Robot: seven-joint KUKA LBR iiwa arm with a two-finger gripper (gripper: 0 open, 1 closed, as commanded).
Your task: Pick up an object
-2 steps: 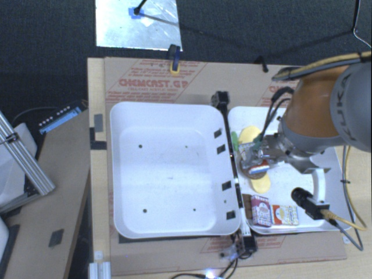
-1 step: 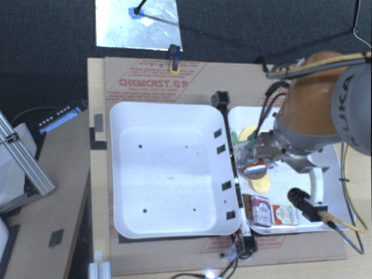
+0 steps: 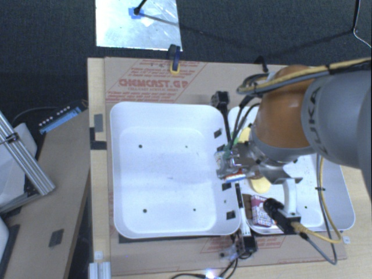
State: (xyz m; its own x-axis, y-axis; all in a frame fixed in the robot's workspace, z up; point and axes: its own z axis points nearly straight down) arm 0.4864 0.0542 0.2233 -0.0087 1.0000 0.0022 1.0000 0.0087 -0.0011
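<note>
My gripper [image 3: 231, 167] hangs low over the left rim of the right bin [image 3: 340, 214], close to the divide between the two bins. The grey arm with its orange band [image 3: 282, 118] covers most of that bin. A yellow object [image 3: 260, 185] lies just right of the gripper, partly under the wrist. Another pale yellow piece [image 3: 245, 135] shows beside a thin green item [image 3: 235, 138] at the bin's far left. A dark red printed packet [image 3: 259, 210] lies at the bin's near left corner. Whether anything sits between the fingers is hidden.
The left bin [image 3: 168, 167] is a wide white tray beside the gripper. Cables [image 3: 322, 214] trail from the wrist over the right bin. A black bracket [image 3: 221, 99] stands at the far edge between the bins. Both bins rest on cardboard [image 3: 154, 80].
</note>
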